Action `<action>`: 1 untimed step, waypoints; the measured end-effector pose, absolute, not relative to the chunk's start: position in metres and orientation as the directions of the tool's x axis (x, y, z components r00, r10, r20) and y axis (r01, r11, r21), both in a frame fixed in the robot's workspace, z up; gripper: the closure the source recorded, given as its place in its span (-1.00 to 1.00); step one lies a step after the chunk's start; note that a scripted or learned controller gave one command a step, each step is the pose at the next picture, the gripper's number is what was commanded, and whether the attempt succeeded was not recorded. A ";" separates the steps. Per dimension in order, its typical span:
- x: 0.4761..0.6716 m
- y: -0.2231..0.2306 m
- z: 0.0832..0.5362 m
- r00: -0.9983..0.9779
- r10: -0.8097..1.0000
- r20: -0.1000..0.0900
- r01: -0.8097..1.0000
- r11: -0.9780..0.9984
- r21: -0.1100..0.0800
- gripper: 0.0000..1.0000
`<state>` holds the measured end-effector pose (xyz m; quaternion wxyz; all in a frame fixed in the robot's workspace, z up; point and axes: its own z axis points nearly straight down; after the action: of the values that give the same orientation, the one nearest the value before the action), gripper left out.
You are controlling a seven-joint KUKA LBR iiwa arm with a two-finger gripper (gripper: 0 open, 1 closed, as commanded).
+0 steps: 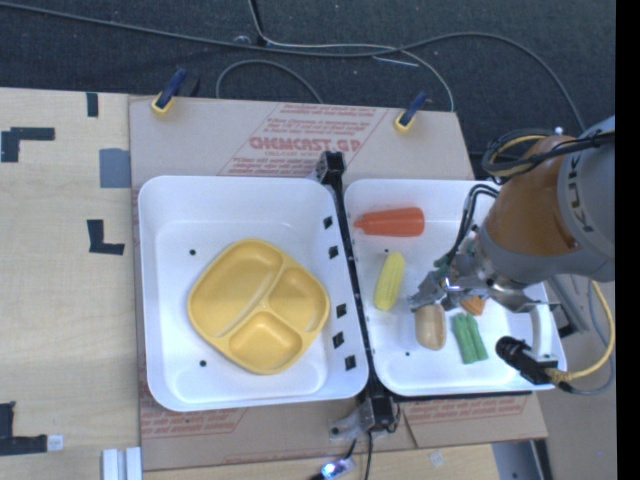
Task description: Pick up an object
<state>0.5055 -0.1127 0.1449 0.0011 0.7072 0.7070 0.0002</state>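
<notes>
In the right bin point(400, 373) lie a red-orange carrot point(390, 222) at the back, a yellow corn cob point(389, 279) in the middle, a tan potato-like piece point(430, 326) and a green piece point(468, 337) near the front. A small orange piece point(472, 305) shows just under the wrist. My gripper point(440, 290) hangs low over the bin, right above the tan piece and to the right of the corn. Nothing visibly sits between its fingers.
The left bin point(160, 268) holds a yellow divided plate point(258, 305). A black divider with clips point(345, 288) runs between the bins. Cables point(300, 48) lie behind the bench, and a yellow cable point(595, 353) loops at the right of the arm.
</notes>
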 end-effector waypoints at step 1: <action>0.508 -0.107 0.188 -0.002 1.000 -0.001 1.000 0.002 0.003 1.00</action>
<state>0.5085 -0.1070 0.1881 0.0013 0.7064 0.7078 0.0006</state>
